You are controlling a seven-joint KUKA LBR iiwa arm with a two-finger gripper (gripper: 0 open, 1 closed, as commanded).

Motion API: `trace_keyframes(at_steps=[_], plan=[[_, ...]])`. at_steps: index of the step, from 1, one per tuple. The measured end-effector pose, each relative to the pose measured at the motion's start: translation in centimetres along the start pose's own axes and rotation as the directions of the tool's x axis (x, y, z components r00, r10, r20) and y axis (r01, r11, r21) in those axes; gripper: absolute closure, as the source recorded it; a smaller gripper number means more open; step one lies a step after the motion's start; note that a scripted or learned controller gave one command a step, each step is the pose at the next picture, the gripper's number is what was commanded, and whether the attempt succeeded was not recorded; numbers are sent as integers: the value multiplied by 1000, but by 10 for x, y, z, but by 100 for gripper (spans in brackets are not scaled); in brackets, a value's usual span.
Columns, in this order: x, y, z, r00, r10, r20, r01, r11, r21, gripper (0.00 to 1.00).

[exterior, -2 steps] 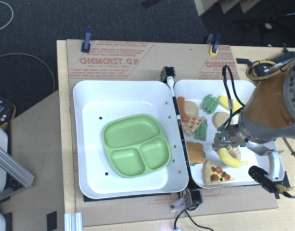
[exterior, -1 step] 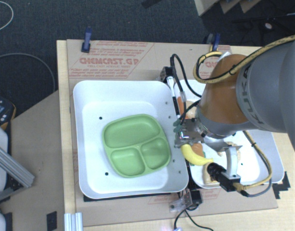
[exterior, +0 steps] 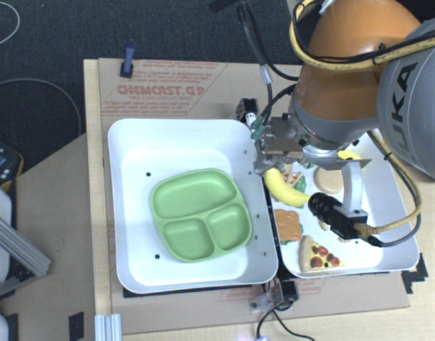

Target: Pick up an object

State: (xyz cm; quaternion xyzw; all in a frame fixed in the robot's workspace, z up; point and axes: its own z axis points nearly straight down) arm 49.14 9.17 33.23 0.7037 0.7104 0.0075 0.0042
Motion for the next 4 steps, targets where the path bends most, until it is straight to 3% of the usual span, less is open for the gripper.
trace_keyframes(at_steps=[1,2,3,4], plan=[[-86,-11,-94,1000,18,6,-18,1000,3,100],[-42,-14,10,1000,6,5,-6,1000,27,100],[20,7,-6,1000,2,3,-2,1000,13,100],[-51,-16,78,1000,17,6,-17,999,27,100]])
